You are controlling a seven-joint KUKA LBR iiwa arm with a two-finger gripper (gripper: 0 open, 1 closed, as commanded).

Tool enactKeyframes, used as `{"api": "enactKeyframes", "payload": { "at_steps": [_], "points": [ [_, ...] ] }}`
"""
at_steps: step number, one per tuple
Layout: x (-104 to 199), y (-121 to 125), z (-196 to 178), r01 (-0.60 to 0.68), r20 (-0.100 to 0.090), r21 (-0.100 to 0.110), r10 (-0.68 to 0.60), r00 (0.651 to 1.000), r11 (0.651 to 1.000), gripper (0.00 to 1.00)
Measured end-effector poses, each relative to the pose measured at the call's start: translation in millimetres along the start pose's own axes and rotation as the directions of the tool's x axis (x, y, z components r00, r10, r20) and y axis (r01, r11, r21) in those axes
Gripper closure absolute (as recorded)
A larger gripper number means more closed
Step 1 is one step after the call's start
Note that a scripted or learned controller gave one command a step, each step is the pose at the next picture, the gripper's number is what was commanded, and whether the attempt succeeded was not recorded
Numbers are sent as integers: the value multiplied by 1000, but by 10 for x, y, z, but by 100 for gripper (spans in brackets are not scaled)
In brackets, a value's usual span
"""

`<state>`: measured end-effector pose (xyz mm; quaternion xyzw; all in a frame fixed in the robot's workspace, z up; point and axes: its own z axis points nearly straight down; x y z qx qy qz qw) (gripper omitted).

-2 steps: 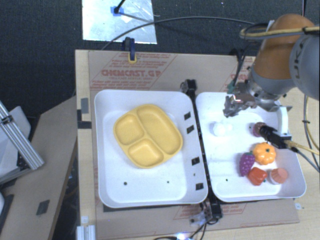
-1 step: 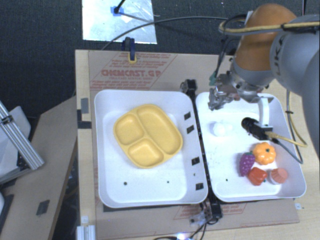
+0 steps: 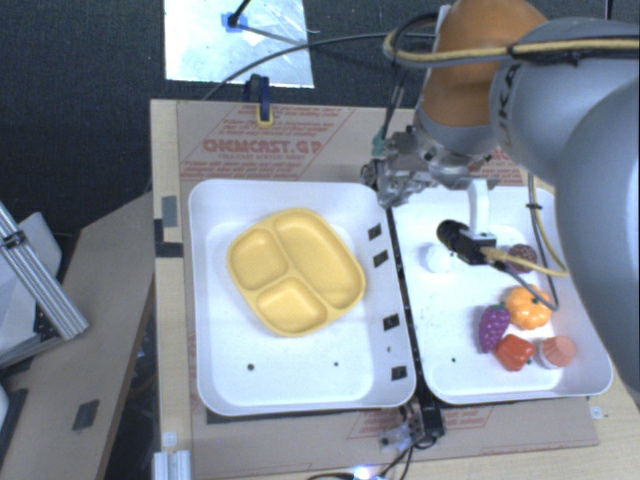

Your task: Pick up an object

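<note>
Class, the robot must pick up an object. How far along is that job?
Nothing looks done: the purple grapes, orange fruit and red piece lie in the right bin. In hand: the gripper sits over the bins' shared rim at the far end. Left: reaching, grasping and lifting one.

L bin (image 3: 215,368) & R bin (image 3: 450,368): plain white. Small black squares (image 3: 390,321) along L bin's 3 o'clock rim. Tray (image 3: 295,283) in L bin: solid yellow. R bin, 5 o'clock corner: purple grape toy (image 3: 491,326); orange fruit (image 3: 528,308) at its 2 o'clock; red piece (image 3: 514,352) at its 5 o'clock; salmon-and-white piece (image 3: 557,349). Arm (image 3: 590,168) grey w/ orange band (image 3: 480,38). Bench board (image 3: 270,143) tan, red lettering. At 12 o'clock: dark cloth (image 3: 80,68), silver sheet (image 3: 235,28).
</note>
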<state>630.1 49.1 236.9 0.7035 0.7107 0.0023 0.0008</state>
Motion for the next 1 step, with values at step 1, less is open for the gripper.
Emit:
{"api": "enactKeyframes", "payload": {
  "at_steps": [1],
  "points": [
    [503, 52, -31, -1, -1, 1, 1, 1000, 1000, 100]
  ]
}}
